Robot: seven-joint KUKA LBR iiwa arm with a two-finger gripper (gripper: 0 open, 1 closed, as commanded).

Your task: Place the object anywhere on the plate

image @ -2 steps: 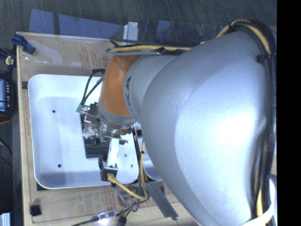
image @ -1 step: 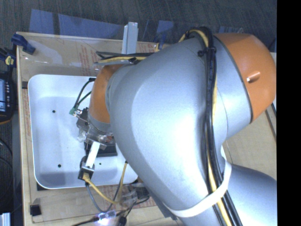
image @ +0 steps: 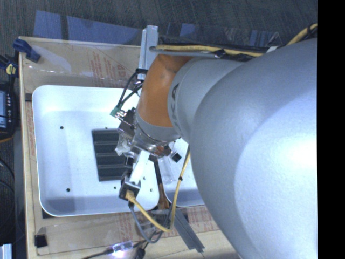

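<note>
Camera view, looking down at a slant: the grey KUKA arm [image: 253,144] reaches in from the right and covers most of the right side of the scene, its orange band [image: 156,99] sitting just above the wrist. The gripper [image: 126,147] hangs low over the left white bin [image: 59,155], at the right-hand edge of a dark ribbed slab [image: 109,155]. Whether the gripper is spread or pressed together cannot be told from this angle, as the wrist and its fittings hide the tip, and nothing can be seen pinched in it.

The dark ribbed slab lies flat on the floor of the left white bin, right of the bin's middle and nearer its front wall than its back wall. Its surface shows several parallel raised bands running left to right. Its right side passes under the gripper, so it is unclear whether the two touch. Two small dark dots [image: 61,127] mark the bin floor to the slab's left, well apart from it.

A corner of the right white bin [image: 180,198] shows beneath the arm, just beside the left one; the arm hides the rest of it.

Both bins sit on a pale worktop [image: 81,63] covered with clear film. A blue clamp [image: 27,50] grips the worktop's far left corner, and a dark device [image: 6,109] stands at the left edge of the scene.
</note>
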